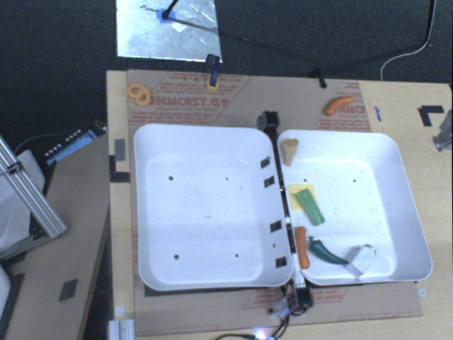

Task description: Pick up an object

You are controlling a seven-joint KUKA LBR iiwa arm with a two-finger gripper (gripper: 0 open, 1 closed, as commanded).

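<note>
The right bin (396, 190) holds several small objects near its left and front sides. A beige cone (289, 148) lies at the back left corner. A green stick (310, 207) rests across a yellow flat piece (299, 192). Near the front lie an orange carrot-like piece (302, 247), a dark green pepper shape (328, 251) and a white-grey object (362, 258). A small grey part of the arm (444, 130) pokes in at the right edge, well away from all of them.
The left bin (152, 190) stands beside the right one, with a black-clipped divider (279, 190) between them. On the bench behind lie an orange sausage (338, 105), a tan ring (139, 93) and a yellow-blue clamp (211, 73). A foil sheet (168, 20) lies farther back.
</note>
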